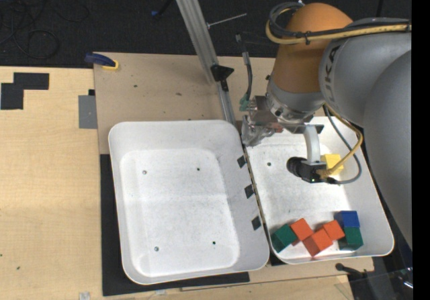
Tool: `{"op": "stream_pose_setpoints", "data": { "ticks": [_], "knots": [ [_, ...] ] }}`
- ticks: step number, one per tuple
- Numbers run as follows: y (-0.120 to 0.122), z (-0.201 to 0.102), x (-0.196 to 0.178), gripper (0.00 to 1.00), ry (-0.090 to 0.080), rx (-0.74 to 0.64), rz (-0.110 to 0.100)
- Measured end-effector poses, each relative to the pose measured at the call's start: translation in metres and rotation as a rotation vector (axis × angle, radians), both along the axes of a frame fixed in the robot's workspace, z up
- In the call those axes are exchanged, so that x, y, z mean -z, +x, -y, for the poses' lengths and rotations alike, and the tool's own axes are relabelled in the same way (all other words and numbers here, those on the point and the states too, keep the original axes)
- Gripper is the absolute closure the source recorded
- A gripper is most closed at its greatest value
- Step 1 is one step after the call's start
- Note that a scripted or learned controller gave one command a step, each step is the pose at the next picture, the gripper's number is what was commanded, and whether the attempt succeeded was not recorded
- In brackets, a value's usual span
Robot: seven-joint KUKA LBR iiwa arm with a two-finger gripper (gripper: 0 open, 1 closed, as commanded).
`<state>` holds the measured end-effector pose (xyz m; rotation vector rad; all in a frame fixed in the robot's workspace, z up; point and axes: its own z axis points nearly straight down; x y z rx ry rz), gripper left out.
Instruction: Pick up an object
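While the jaws, apart or together unclear, hang at the far left corner of the right bin [285, 191], coloured blocks [320, 239] cluster along its near edge.

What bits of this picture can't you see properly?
- Yellow block: camera view, the robot's cable crosses it, so its shape is unclear.
- Right bin: its far right corner lies under the arm.
- Blue block: can't tell if it sits on the green block next to it or behind it.
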<state>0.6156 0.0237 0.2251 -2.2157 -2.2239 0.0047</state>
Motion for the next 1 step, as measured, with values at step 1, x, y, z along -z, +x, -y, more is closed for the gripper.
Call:
{"op": "stream_pose_setpoints", "data": {
  "ticks": [1],
  "knots": [
    [0.0184,-0.0575,-0.0081,1.0,0.003,-0.001,0.003]
  ]
}}
